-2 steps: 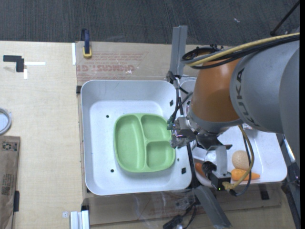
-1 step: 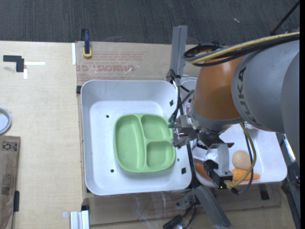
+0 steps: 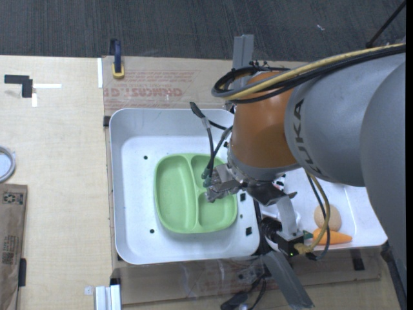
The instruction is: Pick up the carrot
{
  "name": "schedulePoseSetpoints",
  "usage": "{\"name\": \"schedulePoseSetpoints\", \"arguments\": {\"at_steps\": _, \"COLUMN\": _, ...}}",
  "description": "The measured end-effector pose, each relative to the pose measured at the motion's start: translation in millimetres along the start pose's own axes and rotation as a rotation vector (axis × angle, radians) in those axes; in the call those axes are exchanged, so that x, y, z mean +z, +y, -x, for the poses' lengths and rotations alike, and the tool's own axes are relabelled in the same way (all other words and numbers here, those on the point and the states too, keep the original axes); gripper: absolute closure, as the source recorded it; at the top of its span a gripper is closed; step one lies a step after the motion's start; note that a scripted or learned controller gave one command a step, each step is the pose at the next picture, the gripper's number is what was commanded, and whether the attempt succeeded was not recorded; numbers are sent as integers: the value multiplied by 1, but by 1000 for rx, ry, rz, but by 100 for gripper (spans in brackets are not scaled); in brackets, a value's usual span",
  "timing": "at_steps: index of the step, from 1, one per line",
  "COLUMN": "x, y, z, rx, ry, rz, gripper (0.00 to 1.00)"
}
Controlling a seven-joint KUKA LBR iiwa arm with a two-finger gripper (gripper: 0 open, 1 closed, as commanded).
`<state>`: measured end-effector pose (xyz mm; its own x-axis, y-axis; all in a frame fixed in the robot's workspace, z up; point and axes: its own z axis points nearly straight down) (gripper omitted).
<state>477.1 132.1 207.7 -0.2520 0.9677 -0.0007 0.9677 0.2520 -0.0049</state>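
The carrot [image 3: 337, 239] is a small orange piece lying in the right bin [image 3: 368, 234] near its front edge, partly crossed by a cable. The gripper [image 3: 217, 190] hangs over the left bin [image 3: 129, 173], just above the right compartment of a green divided plate [image 3: 177, 196]. It is well to the left of the carrot and nothing shows in its grasp. The arm's orange band and grey body hide most of the right bin.
A beige egg-shaped thing [image 3: 331, 217] sits just behind the carrot. On the bench stand a blue and yellow clamp [image 3: 116, 60] at the back, a tape roll [image 3: 4, 165] and a brown packet [image 3: 11, 228] at the far left.
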Motion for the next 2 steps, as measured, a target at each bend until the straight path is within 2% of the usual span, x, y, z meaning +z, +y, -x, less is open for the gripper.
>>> {"name": "schedulePoseSetpoints", "arguments": {"at_steps": 1, "x": -211, "y": 46, "z": 48, "rx": 156, "ry": -2, "rz": 2, "gripper": 100}}
{"name": "schedulePoseSetpoints", "arguments": {"at_steps": 2, "x": -106, "y": -9, "z": 36, "rx": 87, "ry": -1, "rz": 0, "gripper": 100}}
